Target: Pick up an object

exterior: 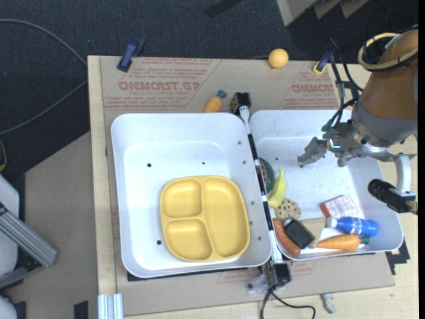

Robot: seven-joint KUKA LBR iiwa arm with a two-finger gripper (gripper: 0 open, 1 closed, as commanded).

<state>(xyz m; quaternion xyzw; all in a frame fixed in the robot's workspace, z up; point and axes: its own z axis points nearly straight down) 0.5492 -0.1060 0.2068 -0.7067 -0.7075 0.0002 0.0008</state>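
Gripper [323, 149] with fingers spread and nothing between them, over right bin [292, 126], banana [277, 187], cookie [287, 209], carrot [340, 243] toward its six o'clock, yellow divided plate [204, 216] in left bin [143, 178]

right bin [292, 128]: back half open | front crowded: banana [277, 187], carrot [339, 243], bottle [355, 226]

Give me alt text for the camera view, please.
A grey robot arm's gripper hovers over the right white bin, above toy food heaped at its near edge, including a carrot and banana. The left bin holds a yellow divided plate.
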